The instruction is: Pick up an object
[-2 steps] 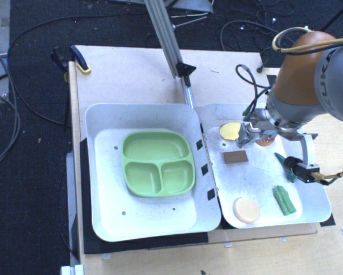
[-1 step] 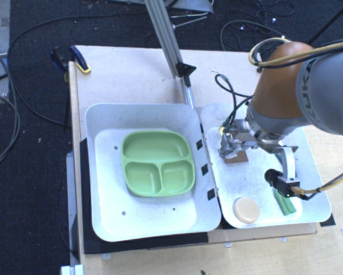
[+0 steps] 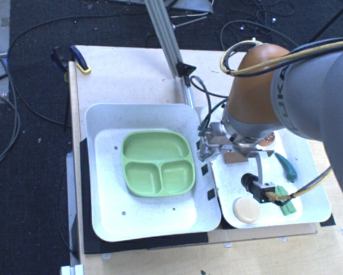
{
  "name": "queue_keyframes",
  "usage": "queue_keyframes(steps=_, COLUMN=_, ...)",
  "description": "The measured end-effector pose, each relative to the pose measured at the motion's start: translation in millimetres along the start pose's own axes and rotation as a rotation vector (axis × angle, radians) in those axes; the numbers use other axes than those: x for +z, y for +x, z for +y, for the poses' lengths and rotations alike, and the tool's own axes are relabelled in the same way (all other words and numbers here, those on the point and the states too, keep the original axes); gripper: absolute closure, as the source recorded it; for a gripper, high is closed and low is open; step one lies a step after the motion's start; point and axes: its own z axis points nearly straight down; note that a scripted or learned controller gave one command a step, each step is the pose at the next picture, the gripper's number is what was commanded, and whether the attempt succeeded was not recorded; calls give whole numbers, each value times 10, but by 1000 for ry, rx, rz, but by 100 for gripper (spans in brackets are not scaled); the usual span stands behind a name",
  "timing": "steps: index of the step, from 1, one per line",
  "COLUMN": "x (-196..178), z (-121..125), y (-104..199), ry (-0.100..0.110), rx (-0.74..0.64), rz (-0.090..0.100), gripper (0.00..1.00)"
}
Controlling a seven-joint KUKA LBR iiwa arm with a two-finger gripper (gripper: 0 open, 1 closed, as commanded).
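Note:
My gripper (image 3: 208, 146) hangs under the orange-banded wrist, over the left edge of the right bin (image 3: 314, 211), close to the gap between the two bins. The arm hides much of that bin. Visible in it are a cream round object (image 3: 247, 209) at the front, a green block (image 3: 288, 207) to its right, a teal curved object (image 3: 287, 167) further back, a brown piece (image 3: 235, 158) just below the wrist, and a reddish object (image 3: 267, 138) partly hidden by the arm. Nothing is seen held.
The left bin (image 3: 102, 211) holds a light green divided plate (image 3: 158, 162) lying flat at its middle. A slanted metal post (image 3: 166, 33) rises behind the bins. Cables lie on the dark floor around the bench.

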Motion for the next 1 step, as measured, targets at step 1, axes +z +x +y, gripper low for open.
queue_keyframes(steps=1, x=33, z=-197, y=525, ry=2, rx=0, rz=0, gripper=100)
